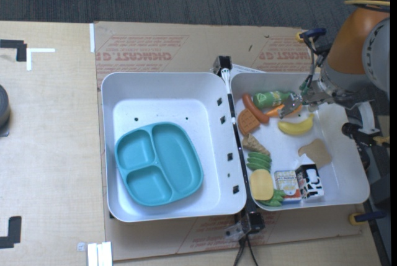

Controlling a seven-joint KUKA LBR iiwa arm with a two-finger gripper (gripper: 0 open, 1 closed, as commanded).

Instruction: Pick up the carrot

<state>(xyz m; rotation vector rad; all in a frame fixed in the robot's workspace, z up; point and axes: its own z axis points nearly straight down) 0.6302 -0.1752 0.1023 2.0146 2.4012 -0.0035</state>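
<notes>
Dark grey carpet runs behind a pale wooden bench, where a cardboard sheet [186,48] carries two shallow white bins side by side. Taking the right bin [347,193] as landmark: the left bin [155,88] sits touching its left wall and holds one teal divided plate [159,164]. Inside the right bin, toward its far left corner, lies the carrot [260,110], a single reddish-orange piece whose long axis runs slantwise from the far left down toward the bin's middle, its lower end meeting an orange bit near the gripper [296,106]. The gripper hangs over the far middle of the right bin, just right of the carrot's lower tip, so the carrot lies to its left and slightly nearer the far wall; whether it is spread or pressed together I cannot tell (the arm's wrist and cabling blur that spot). Nothing is plainly seen pinched there. Counting the rest: one green bottle [273,98] just beyond the carrot, one banana [296,127] just right of it, one brown cookie-like disc [248,121] against the left wall, one tan scrap [316,151], one yellow block [261,185], and one small carton [286,182] by the near wall. The coming move, I judge, needs a short leftward shift and fingers set across the carrot's slant.
</notes>
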